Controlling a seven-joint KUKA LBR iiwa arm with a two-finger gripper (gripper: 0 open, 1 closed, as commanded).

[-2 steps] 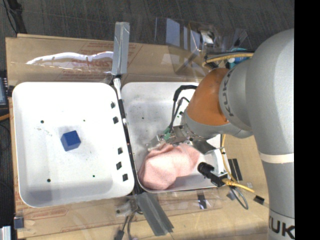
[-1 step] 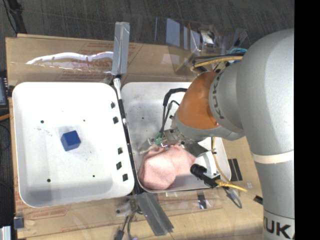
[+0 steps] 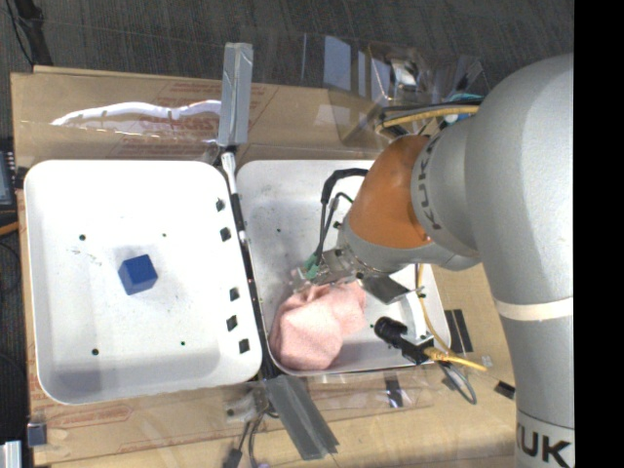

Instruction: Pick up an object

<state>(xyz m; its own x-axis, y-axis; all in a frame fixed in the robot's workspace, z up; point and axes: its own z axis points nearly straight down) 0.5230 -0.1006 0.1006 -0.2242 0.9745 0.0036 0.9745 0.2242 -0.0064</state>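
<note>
Pink and soft, a crumpled cloth bundle [image 3: 314,328] lies in the lower left corner of the right bin [image 3: 283,198], in the lower middle of the frame. It is a rounded lump, a little longer than it is wide. Its long axis runs on a slant from the lower left, where its broad end sits against the bin's left wall and near rim, up to the right, where a narrower end points toward the wrist. Its surface is wrinkled and folded, with no clear front or back.

At the bundle's upper edge is the gripper [image 3: 324,273], reaching down from under the orange band [image 3: 390,208] of the grey arm [image 3: 526,164], which fills the right side of the frame and covers much of the right bin. The gripper's tip appears to touch or nearly touch the top of the cloth, but the wrist hides it from above, so I cannot tell whether it is open, closed, or gripping the cloth.

Well apart, in the left bin [image 3: 78,213] at the centre left of the frame, a small blue cube [image 3: 138,273] rests flat on the white floor, turned slightly so its edges are not square to the bin walls. Both bins sit on brown cardboard [image 3: 292,110], and a grey strip [image 3: 235,91] rises from the divide between them toward the upper middle of the frame.
</note>
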